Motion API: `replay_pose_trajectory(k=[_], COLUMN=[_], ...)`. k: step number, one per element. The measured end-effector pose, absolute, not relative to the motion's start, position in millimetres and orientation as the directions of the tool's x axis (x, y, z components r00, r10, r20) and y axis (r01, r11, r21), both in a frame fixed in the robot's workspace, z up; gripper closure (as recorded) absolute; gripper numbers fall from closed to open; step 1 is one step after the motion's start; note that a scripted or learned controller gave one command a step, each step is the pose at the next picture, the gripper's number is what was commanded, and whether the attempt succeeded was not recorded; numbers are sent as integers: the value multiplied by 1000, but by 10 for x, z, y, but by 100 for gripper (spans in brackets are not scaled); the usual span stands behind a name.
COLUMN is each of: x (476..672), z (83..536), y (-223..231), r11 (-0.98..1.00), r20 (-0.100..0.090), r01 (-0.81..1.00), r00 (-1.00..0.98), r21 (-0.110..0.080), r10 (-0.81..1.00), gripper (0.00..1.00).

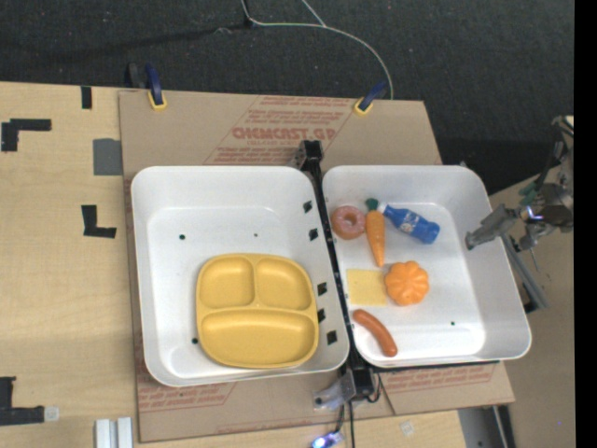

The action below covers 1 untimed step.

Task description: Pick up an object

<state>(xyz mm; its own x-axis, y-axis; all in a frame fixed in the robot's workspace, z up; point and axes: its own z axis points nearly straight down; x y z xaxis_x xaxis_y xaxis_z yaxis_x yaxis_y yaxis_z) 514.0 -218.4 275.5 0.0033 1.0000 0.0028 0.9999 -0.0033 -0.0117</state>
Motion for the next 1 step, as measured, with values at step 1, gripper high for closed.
replay_pose_trajectory(k=[1], x=[5159], z=[2803], y=[-2180], r11=[0], r20=[0], r01=[1000], r00=[0], r21=[-3], r10=[1000], gripper=[0])
